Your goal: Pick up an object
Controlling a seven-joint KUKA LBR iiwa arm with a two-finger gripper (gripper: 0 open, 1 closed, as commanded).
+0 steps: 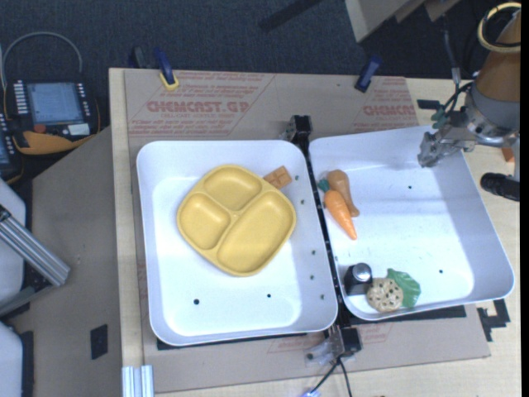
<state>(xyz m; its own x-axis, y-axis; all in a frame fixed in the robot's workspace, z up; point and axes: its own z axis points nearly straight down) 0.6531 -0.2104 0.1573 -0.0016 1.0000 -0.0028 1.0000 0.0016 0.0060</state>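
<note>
The gripper (pixel 430 151) hangs over the far right part of the right bin (pixel 463 222), near that bin's far rim. Nothing sits between its fingertips. Whether they are spread or pressed together cannot be told at this size.

Nearest candidate object: the carrot (pixel 340 215). It lies well to the left of the gripper and somewhat nearer the camera, close to the right bin's left wall. Its long axis runs from far-left to near-right at a slight slant; the tapered tip points toward the near edge, the stem end toward the far edge. A second, paler orange piece (pixel 340 187) lies touching it on the far side.

Further from the gripper, in the near left corner of the same bin: a cookie (pixel 384 294), a green leafy item (pixel 407 286) and a small black-and-silver object (pixel 359 276), grouped together.

Left bin (pixel 165 288): a yellow divided plate (pixel 237 219), with a small orange block (pixel 278 177) at its far right rim.
</note>
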